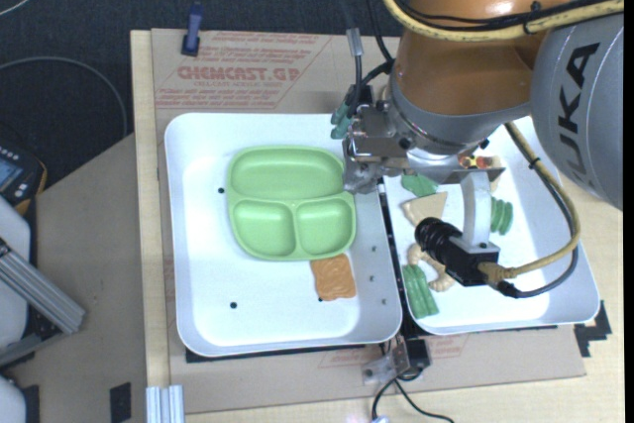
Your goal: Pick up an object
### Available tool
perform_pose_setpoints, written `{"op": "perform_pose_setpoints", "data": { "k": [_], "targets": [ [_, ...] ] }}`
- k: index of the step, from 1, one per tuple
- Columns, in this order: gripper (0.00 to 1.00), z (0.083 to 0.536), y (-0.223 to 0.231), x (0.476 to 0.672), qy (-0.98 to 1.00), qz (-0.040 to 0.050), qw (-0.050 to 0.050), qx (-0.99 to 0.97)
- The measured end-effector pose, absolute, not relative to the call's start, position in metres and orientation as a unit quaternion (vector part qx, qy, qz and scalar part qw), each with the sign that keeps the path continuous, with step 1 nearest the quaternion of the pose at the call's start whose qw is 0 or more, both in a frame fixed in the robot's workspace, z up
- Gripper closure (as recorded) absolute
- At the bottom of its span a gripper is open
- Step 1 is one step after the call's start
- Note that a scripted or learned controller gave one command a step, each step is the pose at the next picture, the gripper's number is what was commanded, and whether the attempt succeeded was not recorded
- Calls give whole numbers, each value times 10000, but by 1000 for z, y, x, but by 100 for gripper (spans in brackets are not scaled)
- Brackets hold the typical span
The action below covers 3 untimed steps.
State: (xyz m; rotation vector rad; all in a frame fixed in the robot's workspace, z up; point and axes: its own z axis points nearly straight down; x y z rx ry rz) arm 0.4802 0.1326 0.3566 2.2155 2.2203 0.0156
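Dark carpet is surrounding the table (149, 213), and we are looking down on a brown board printed with red lettering that is carrying two shallow white bins side by side. At nine o'clock from the view's centre, the left bin (193, 243) is holding a green divided plate (292, 203), which is lying flat with its one long compartment toward twelve o'clock and two smaller ones toward six. Just off the plate's five o'clock corner, an orange-brown flat piece (335, 277) is resting on the bin floor, close to the plate but seemingly apart from it. Moving right, the right bin (555, 302) is showing a jumble of small items: green ridged pieces (419, 292) near its seven o'clock corner, a pale beige piece (424, 208) toward the middle, and more green bits (500, 216) at three o'clock from that. The arm (485, 25), grey with a large orange band, is hanging over the divider between the bins and covering much of the right one. Its jaws are sitting somewhere beneath the wrist, and we cannot tell whether they are wide, narrow or gripping anything.
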Motion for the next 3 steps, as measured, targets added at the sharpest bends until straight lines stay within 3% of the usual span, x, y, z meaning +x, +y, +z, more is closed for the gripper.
{"op": "perform_pose_setpoints", "data": {
  "k": [1,2,3],
  "targets": [
    [100,295,105,479,7056,-35,-21,7086],
    [100,465,105,481,7076,95,53,7065],
    [100,378,154,478,7089,-41,-29,7053]
  ]
}}
